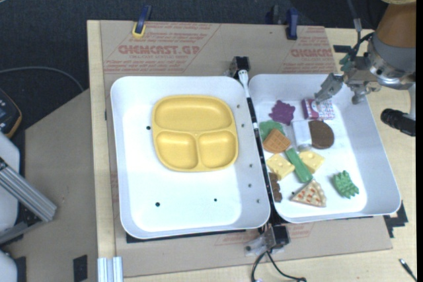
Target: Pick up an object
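Several toy foods lie in the right bin [370, 142]: a purple piece [284, 111], a pink and white packet [316, 109], a brown cookie [322, 135], an orange waffle [276, 141], yellow cheese [281, 166], a green stick [301, 166], a pizza slice [309, 195] and a green broccoli [344, 183]. My gripper [343, 92] hangs over the bin's far right part, open, with nothing between its fingers. Its left fingertip [326, 90] is just above the packet's far edge.
The left bin [132, 142] holds a yellow divided plate [195, 131]. A raised rim [252, 135] separates the two bins. Blue and yellow clamps [140, 22] hold the cardboard at the back. The arm's orange band [398, 26] stands at the right edge.
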### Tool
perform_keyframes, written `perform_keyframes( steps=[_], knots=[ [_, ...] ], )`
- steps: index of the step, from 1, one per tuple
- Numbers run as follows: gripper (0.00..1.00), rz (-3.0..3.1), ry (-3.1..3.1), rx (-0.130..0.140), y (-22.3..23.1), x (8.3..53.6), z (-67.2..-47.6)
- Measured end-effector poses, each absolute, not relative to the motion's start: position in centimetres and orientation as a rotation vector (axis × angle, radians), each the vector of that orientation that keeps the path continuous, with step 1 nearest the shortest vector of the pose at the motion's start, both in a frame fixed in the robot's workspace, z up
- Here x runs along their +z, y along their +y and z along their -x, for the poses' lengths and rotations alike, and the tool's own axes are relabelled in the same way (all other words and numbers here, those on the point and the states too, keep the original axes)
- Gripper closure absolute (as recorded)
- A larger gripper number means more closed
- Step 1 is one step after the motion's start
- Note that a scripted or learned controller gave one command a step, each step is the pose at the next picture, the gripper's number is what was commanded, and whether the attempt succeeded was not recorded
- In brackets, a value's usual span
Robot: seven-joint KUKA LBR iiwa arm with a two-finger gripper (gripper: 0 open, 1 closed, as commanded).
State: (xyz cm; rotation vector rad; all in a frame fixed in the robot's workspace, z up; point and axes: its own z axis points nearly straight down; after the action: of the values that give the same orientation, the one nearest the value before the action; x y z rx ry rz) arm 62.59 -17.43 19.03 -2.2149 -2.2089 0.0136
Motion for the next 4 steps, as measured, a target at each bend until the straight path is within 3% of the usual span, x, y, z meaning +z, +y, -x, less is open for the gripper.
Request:
perform_keyframes(
  steps=[1, 3, 4],
  knots=[
    [0.0, 2.221, -2.221, 0.0, -17.4, 19.9, -62.9],
    [0.0, 2.216, -2.219, 0.004, -15.7, 9.5, -62.6],
    [0.0, 2.222, -2.225, -0.001, -15.8, 8.8, -62.8]
  ],
)
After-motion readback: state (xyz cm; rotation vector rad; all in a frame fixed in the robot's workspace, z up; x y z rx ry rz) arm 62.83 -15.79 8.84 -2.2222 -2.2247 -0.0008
